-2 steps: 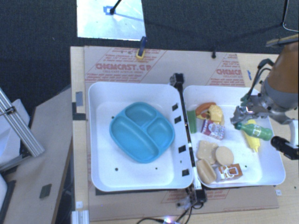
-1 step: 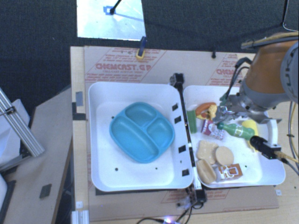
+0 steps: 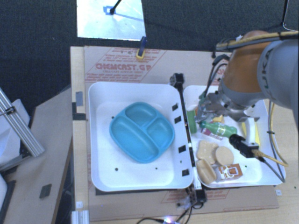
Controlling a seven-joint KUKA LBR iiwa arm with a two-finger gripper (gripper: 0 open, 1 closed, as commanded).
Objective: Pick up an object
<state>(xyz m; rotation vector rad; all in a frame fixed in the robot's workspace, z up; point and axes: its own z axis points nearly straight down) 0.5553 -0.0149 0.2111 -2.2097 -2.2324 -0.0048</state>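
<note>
My gripper point(image 3: 206, 112) hangs low over the upper left part of the right bin point(image 3: 265, 177), under the grey and orange wrist. Just below it lies a green bottle point(image 3: 220, 129) on its side, its cap end toward the gripper. I cannot see anything held. Toward the bin's front lie three tan bread-like pieces point(image 3: 207, 150), point(image 3: 224, 156), point(image 3: 205, 171) and a small brown and white packet point(image 3: 230, 171). A yellow and white item point(image 3: 252, 130) lies at the right, partly behind the arm. A dark green strip point(image 3: 190, 120) rests against the bin's left wall.
The left bin point(image 3: 100, 171) holds a blue divided plate point(image 3: 141, 131) in its middle. A black divider with clips point(image 3: 180, 120) runs between the two bins. The arm covers the right bin's back right part.
</note>
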